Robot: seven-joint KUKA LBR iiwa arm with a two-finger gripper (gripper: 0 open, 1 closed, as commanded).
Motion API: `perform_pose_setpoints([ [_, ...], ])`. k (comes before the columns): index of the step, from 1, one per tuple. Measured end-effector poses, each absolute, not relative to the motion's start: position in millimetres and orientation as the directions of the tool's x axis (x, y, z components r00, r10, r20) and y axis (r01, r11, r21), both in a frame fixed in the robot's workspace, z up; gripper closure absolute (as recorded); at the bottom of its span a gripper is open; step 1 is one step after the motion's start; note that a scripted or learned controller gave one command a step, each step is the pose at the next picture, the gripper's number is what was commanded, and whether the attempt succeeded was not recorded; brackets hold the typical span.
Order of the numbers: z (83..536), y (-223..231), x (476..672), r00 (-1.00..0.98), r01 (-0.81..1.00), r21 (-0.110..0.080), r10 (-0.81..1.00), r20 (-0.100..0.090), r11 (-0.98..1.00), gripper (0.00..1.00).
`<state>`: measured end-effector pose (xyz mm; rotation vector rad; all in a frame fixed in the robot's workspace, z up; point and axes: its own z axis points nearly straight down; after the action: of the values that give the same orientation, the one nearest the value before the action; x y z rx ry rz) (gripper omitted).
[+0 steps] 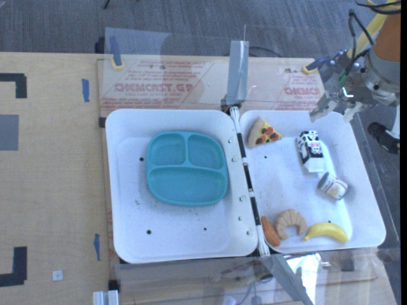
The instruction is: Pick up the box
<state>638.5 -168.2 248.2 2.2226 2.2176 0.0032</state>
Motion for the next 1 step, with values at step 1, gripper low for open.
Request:
perform_pose_setpoints([
  [1, 226.8, -158.3, 669.3, -0.187, 0.982, 0.008, 0.982, -0.004, 0.187, 0.00],
])
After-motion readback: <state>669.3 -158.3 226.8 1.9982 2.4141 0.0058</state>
